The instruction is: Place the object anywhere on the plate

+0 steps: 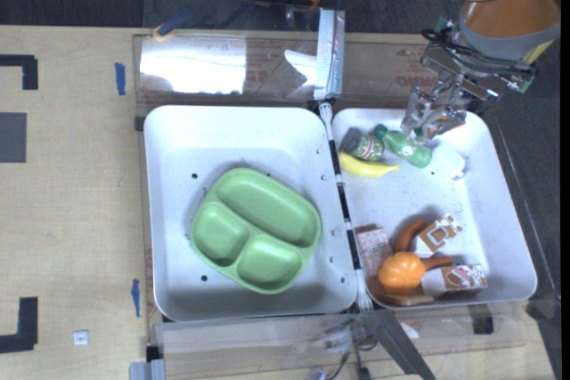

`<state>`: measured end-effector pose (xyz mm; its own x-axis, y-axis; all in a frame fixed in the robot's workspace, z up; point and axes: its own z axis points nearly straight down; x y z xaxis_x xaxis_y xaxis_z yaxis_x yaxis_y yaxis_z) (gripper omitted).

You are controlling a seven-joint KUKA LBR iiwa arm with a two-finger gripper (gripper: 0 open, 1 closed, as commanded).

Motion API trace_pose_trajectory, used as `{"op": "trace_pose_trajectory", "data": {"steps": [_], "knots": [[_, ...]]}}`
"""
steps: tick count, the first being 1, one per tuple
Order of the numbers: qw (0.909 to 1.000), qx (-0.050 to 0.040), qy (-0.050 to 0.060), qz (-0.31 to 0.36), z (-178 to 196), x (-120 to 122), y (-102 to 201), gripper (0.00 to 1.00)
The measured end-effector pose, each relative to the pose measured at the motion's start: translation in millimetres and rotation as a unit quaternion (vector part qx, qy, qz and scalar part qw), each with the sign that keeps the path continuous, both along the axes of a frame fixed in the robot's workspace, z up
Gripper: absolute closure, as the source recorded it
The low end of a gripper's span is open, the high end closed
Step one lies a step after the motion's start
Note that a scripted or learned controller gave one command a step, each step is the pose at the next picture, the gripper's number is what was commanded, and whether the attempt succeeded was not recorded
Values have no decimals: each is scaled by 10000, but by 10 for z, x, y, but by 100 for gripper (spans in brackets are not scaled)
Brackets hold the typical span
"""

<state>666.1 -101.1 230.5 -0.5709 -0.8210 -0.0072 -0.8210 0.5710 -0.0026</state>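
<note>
Nearest, the green plate (256,230) sits bare in the left bin (169,191). Farther off, the hand (431,125) hovers over the green bottle (392,143) beside a banana (367,165) (grip state cannot be told). The pick seems underway; next comes a secure lift.

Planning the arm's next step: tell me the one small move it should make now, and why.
Probably lower the gripper a little onto the green bottle and close. It hovers right at the bottle in the right bin, nothing visibly between its fingers, and the green plate carries nothing yet.
</note>
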Motion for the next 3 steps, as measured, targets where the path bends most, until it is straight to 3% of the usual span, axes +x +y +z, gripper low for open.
{"op": "trace_pose_trajectory", "data": {"steps": [1, 2, 3], "knots": [[9972, -4, 15, -744, -448, -382, 997, 100], [9929, -17, 24, 1190, -456, -1124, 763, 100], [9802, -18, 26, 1980, -457, -1177, 962, 100]]}}
